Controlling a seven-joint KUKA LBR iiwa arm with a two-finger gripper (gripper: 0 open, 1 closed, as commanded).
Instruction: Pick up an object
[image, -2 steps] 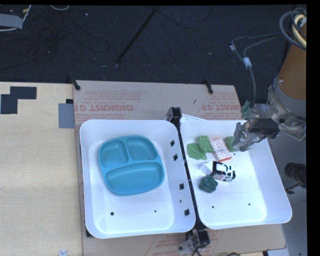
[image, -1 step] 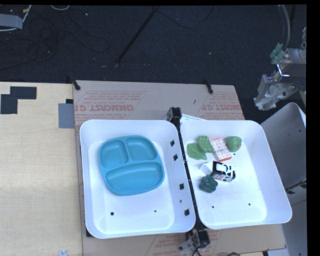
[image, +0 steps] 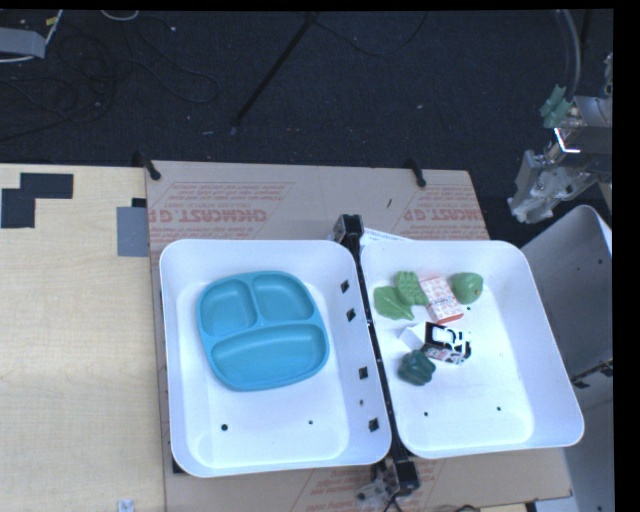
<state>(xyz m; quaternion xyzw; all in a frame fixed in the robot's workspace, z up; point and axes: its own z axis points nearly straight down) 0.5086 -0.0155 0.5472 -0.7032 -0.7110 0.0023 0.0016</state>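
- Two shallow white bins sit side by side on a sheet of cardboard (image: 300, 205) in the camera view: the left bin (image: 185, 420) and the right bin (image: 520, 410), their inner walls touching along a black clipped seam.
- The left bin holds a blue divided plate (image: 263, 330) with three compartments, lying flat toward the bin's upper half.
- The right bin holds a cluster of small objects in its upper left part: a light green leafy toy (image: 397, 295), a small pink-and-white packet (image: 439, 296) just beside it, a rounded green toy (image: 467, 287) to the packet's right, a black-and-white toy (image: 447, 343) below them, and a dark green lump (image: 416, 369) touching that toy's lower left.
- The gripper (image: 540, 190) hangs at the upper right, outside the right bin and well apart from the objects; nothing is seen in its grasp, and how far its fingers are spread cannot be told.
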